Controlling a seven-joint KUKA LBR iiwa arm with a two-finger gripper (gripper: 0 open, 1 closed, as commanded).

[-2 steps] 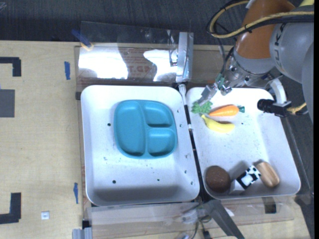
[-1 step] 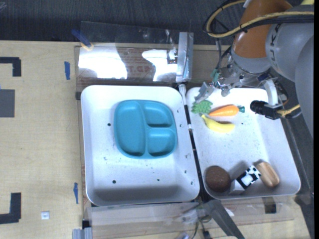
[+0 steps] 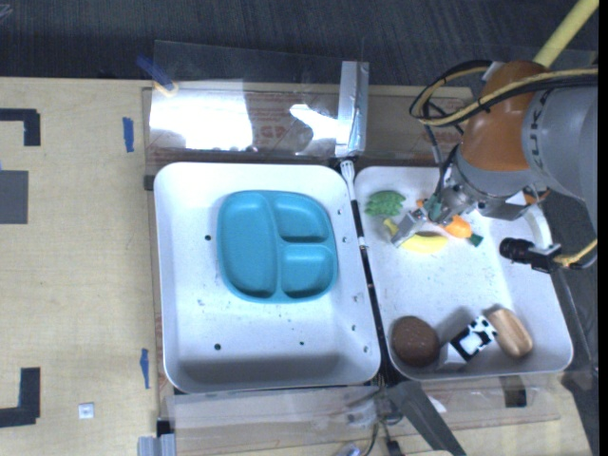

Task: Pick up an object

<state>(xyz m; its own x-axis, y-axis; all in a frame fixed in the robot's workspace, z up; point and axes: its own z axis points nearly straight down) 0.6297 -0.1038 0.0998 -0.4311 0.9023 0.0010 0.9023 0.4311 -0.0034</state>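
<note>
Gripper (image 3: 418, 221) was down in the right bin (image 3: 546, 302), its tip low among a small cluster near the far wall; whether it was spread or pinching, I could not tell. Closest to it lay a yellow piece (image 3: 425, 243), likely the target, with a green leafy toy (image 3: 385, 202) just beside and an orange bit (image 3: 459, 226) on the other side. Along the near wall sat a brown ball (image 3: 415, 340), a black-and-white block (image 3: 472, 338) and a tan roll (image 3: 510, 332), well apart. A blue divided tray (image 3: 277, 245) filled the left bin (image 3: 180, 283).
</note>
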